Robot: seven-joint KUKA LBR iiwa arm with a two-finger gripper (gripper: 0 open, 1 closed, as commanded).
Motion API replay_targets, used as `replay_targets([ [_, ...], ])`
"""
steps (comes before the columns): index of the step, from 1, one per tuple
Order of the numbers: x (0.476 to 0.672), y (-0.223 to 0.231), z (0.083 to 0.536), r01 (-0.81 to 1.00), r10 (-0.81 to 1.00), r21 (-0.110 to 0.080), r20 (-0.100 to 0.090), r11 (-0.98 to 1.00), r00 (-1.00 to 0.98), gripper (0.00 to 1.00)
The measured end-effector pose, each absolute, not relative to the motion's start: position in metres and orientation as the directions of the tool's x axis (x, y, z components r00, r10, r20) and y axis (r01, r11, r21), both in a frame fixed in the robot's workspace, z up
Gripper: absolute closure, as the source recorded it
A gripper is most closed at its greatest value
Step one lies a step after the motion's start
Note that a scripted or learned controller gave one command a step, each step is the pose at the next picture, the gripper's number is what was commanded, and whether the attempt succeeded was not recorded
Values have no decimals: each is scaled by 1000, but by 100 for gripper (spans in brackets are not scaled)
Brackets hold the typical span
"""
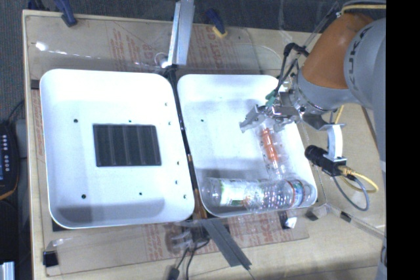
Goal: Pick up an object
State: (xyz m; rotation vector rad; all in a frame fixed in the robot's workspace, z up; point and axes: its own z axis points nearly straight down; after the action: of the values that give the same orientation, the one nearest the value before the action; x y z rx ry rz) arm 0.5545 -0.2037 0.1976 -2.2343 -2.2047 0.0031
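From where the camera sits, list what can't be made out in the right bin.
- Gripper, camera view: the fingers blur into clear plastic, so their state is unreadable.
- Clear tube with orange contents: see-through and small; what the orange piece is, and whether the gripper touches it, is unclear.
- Clear plastic bottle along the right bin's near wall: label print too small to read.
- Arm: cut off by the frame's right side.

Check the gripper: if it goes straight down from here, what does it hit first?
Likely the small clear bottle with orange contents, lying just under the gripper in the right bin. Depth is hard to judge from this slant; it may already be touching. The large plastic bottle lies nearer the front wall, off that line.
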Motion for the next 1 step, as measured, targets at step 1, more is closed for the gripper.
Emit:
replay_targets([
  [1, 570, -207, 191, 1000, 1000, -1, 0, 3, -3, 0],
])
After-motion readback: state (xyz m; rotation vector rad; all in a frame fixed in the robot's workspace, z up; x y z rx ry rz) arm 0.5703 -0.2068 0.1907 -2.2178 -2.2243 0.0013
